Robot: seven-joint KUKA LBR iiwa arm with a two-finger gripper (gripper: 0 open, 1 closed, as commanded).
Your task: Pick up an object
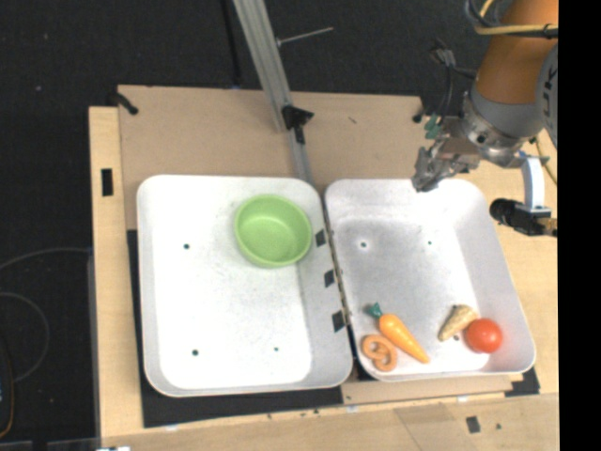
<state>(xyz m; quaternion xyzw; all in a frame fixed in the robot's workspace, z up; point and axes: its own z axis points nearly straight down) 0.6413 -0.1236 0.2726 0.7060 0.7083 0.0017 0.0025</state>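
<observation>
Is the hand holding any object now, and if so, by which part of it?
Nothing is held. The hand hangs over the far edge of the right bin, away from the carrot and tomato.

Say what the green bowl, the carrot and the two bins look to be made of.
Bowl: probably plastic, with an even lime colour and a smooth, matte look. Carrot: likely a plastic toy, with uniform orange and a tidy green tip. Left bin and right bin: seemingly moulded white plastic, with rounded corners, a dull finish and grey scuffing on the floors.
</observation>
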